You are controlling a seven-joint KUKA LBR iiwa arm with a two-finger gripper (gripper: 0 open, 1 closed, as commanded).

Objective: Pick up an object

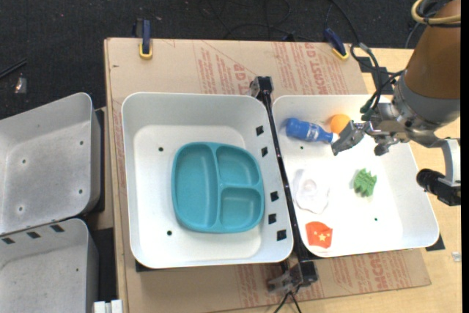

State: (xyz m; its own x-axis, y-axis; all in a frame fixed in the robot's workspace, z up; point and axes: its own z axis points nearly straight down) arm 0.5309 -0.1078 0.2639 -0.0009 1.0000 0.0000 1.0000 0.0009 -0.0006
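My gripper (363,146) hangs over the back of the right bin (410,234), its two dark fingers spread open with nothing between them. A blue bottle (307,130) lies just to its left, and an orange ball (338,122) rests beside the bottle, close to the left fingertip. In front of the gripper sits a small green toy (364,182). A white crumpled piece (310,190) lies at the bin's left side, and a red-orange item (319,234) rests near its front edge.
The left bin (139,157) holds a teal divided tray (218,187). A black divider (278,172) runs between the bins. Clamps (146,39) stand at the back of the cardboard base, and white bin lids (44,157) lie at far left.
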